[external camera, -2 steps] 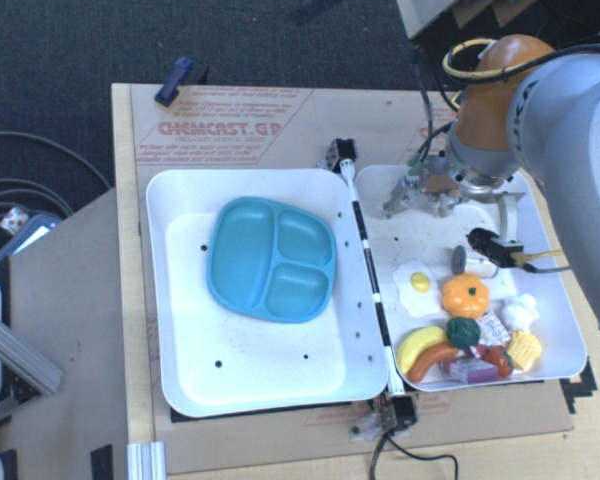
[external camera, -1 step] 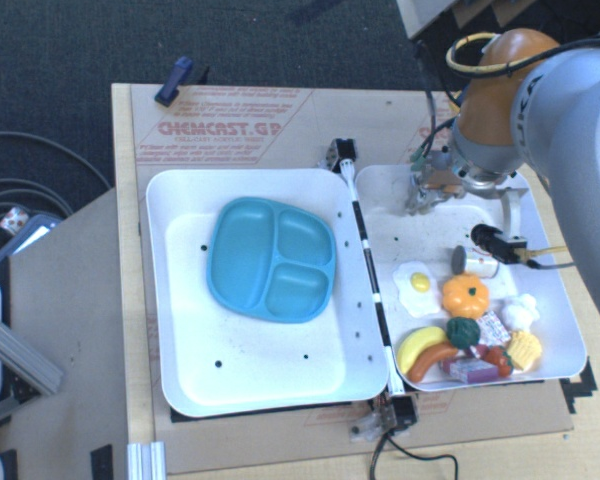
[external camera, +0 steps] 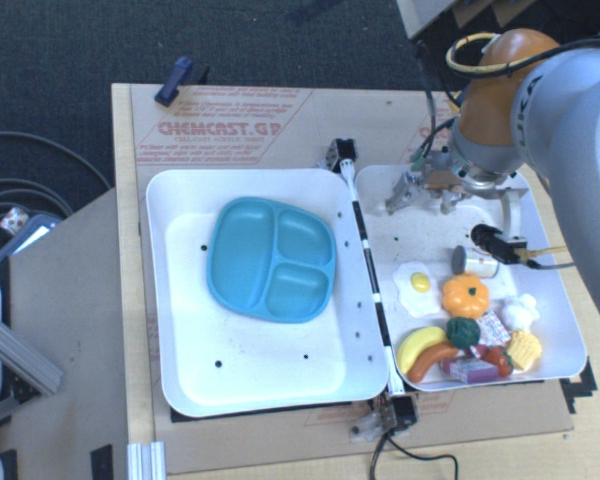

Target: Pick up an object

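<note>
- The brown board [external camera: 230,128] under the bins carried red print reading "CHEMCAST GP"; the smaller lines around it were too fine to read.
- No other label or brand could be made out; a small patterned packet [external camera: 492,326] among the toys had print too small to tell.
- Two white bins stood side by side: the left bin [external camera: 180,348] and the right bin [external camera: 558,318].
- One blue divided plate [external camera: 272,258] with three compartments lay in the left bin, towards its far half.
- The right bin held the toy food, all gathered at its near end:
  - one fried egg [external camera: 417,282]
  - one orange pumpkin [external camera: 465,295], just beside the egg
  - one yellow banana [external camera: 418,344] against the bin's left wall
  - one orange sausage [external camera: 438,359], touching the banana
  - one green piece [external camera: 463,333] below the pumpkin
  - one yellow corn cob [external camera: 525,349]
  - one white piece [external camera: 521,311] above the corn
  - one purple piece [external camera: 470,372] at the near rim
- The gripper [external camera: 423,204] hung over the far end of the right bin, well apart from the toy pile.
- Its jaws stood apart with nothing between them.
- One blue clip-like item [external camera: 173,81] lay at the board's far left corner.
- Two black clamps sat where the bins met: a far clamp [external camera: 342,151] and a near clamp [external camera: 400,412].
</note>
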### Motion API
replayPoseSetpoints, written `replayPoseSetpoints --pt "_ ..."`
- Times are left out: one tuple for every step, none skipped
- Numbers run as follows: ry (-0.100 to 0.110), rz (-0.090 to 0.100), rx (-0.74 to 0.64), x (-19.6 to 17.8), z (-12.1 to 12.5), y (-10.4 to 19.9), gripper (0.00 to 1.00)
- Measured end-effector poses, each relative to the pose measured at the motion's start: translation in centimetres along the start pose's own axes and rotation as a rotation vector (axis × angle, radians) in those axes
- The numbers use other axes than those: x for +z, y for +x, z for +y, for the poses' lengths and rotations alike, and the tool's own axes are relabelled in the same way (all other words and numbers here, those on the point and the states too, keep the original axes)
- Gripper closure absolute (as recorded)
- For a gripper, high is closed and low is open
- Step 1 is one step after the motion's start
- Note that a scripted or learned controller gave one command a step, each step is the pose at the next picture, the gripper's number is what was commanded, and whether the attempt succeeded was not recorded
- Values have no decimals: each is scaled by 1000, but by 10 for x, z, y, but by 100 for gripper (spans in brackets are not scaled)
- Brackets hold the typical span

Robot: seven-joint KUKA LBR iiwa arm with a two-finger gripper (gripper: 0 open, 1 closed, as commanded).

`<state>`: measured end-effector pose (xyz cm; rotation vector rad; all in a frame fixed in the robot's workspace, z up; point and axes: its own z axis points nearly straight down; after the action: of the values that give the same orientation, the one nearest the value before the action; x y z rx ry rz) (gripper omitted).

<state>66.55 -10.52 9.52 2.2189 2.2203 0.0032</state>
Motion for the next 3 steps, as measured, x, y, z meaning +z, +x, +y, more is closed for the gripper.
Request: replayPoseSetpoints --pt "-3 0 0 -10 1 0 100" --pt "-2 0 0 -10 1 0 0" --pt "6 1 2 11 -76 12 0"
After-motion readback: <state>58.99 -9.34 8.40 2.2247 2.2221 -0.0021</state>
